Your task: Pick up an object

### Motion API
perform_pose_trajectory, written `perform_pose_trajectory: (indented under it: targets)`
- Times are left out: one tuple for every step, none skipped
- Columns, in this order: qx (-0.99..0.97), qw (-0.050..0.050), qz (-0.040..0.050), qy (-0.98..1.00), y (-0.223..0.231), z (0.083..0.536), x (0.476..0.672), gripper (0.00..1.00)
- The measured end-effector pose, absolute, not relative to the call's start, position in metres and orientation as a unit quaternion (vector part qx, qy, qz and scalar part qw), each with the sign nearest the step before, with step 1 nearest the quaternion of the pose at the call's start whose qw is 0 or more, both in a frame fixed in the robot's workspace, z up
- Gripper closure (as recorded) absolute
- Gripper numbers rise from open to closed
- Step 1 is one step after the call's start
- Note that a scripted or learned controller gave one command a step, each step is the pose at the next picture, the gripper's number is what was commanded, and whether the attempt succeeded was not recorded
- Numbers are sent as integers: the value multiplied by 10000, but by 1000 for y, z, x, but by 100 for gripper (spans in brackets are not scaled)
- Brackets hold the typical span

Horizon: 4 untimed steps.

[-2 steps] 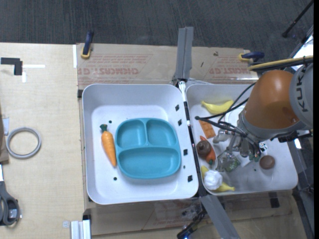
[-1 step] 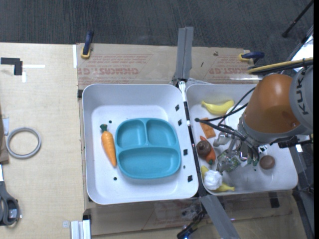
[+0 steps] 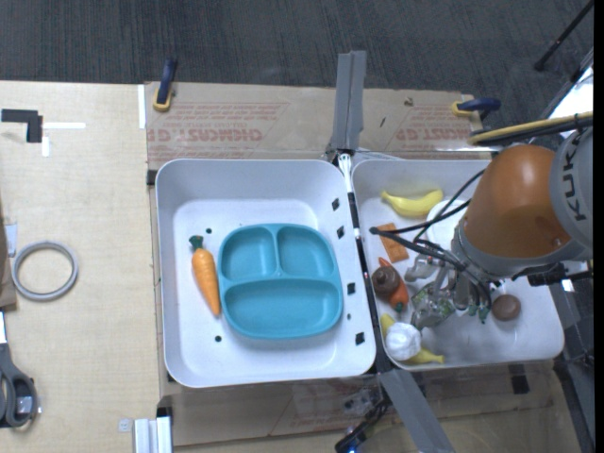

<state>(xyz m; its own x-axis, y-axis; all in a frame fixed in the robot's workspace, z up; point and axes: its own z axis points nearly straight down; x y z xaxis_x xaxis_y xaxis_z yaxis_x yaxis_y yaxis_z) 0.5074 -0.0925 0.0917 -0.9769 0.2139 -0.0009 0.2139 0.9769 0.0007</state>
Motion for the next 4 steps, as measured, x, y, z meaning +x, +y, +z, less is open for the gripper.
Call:
perform_pose_trajectory:
  targets:
    - [1324, 16, 3, 9912, -93, 92, 522, 0]
    - [1450, 15, 1, 9894, -92, 92, 566, 0]
    - [2150, 1, 1, 9766, -109, 92, 509, 0]
    - [3187, 8, -3, 9478, -108, 92, 616, 0]
